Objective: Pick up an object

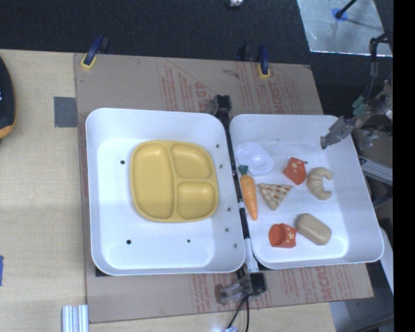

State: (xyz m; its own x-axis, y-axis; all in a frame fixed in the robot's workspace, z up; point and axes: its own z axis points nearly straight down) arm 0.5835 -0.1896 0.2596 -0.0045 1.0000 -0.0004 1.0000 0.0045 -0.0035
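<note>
Your claw [330, 139] sits at the upper right rim of the right-hand bin [363, 206], and you cannot tell from this angle how it is set. Nothing is seen in it. Every pickable thing lies lower and to its left, inside that right bin: two red blocks, each with a small yellow mark too small to read, one [295, 170] near the claw just below-left and the other [283, 235] well below it; one croissant [321, 182] close beneath the claw; one tan bread roll [312, 228] further down, just beside the lower red block; one pizza slice [275, 194] to the croissant's left; one carrot [248, 196] lying against the bin's left wall; and one clear round lid [256, 159] above the carrot. Further left still, in the left bin [104, 206], you have one yellow divided plate [173, 180] with three compartments. The cardboard sheet [159, 81] under both bins carries faint red printing, which you cannot read here. Three clamps hold its far edge, one [92, 52] yellow-tipped well to the claw's left, the other two [256, 55] blue.
</note>
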